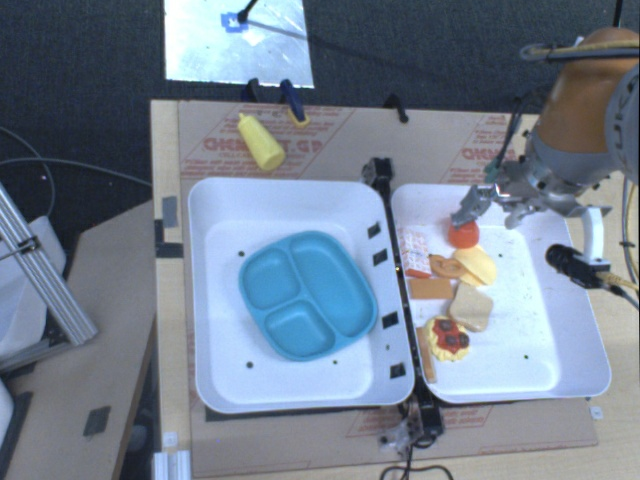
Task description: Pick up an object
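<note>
Jaws (487,206) over right bin (570,368) — cardboard lettering unreadable.

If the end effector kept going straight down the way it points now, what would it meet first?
Most likely the small orange-red object, which lies right below the end effector in the right bin. The gap between them is hard to judge from this slanted view.
</note>
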